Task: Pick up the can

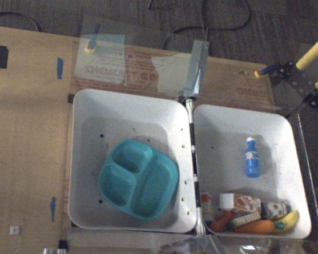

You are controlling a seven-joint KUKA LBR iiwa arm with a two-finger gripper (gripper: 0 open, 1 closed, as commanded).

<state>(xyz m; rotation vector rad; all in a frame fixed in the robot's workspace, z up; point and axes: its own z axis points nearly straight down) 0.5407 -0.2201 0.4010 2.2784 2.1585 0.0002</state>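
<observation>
Right bin (225, 149), can (275, 210) on its side, axis left-right, tool state untellable

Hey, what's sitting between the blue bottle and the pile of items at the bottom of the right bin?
Nothing: in the camera view, only bare white bin floor separates the blue bottle from the pile along the near wall.
</observation>
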